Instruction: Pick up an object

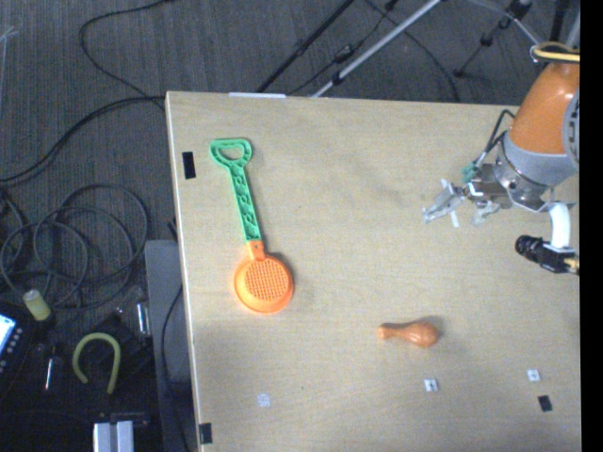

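A toy strainer with a green handle [242, 191] and a round orange mesh head [264, 284] lies on the left part of the tan bench top [377, 158]. A small orange drumstick-shaped toy [412, 332] rests nearer the front, right of the middle. My gripper [453, 216] hangs at the right side over bare board, above and to the right of the drumstick toy and well apart from it. Its light metal fingers [436, 211] are spread open with nothing between them. The arm's orange band [546, 111] shows above the wrist.
A black and yellow fitting [545, 251] sticks in from the right edge just below the wrist. Small markers [431, 384] dot the front of the board. Cables and a green horseshoe shape [96, 354] lie on the floor left of the bench; tripod legs [415, 17] stand behind.
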Tool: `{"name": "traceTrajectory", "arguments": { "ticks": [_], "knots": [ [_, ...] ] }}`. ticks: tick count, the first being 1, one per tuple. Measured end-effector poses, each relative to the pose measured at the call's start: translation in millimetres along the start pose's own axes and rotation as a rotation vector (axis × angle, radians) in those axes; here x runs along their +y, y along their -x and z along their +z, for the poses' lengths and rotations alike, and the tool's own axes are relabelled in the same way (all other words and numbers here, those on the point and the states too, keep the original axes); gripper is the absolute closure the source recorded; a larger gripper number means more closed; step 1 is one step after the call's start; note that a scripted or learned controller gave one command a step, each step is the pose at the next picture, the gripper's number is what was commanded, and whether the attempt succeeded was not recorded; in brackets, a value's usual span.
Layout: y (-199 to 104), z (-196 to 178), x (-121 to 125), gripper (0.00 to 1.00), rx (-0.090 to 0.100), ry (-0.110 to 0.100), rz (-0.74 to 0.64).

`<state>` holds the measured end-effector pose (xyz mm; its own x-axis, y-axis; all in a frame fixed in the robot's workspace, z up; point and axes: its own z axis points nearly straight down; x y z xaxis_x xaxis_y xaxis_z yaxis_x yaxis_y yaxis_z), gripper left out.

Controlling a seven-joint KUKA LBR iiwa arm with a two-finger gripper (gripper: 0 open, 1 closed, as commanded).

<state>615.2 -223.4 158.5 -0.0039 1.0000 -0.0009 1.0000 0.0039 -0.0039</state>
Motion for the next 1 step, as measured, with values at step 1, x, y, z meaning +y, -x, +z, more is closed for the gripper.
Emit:
{"name": "traceTrajectory", "arguments": {
  "ticks": [1],
  "knots": [
    [-1.4,74.6,53.7,0.00,-0.002,0.003,-0.108]
  ]
}}
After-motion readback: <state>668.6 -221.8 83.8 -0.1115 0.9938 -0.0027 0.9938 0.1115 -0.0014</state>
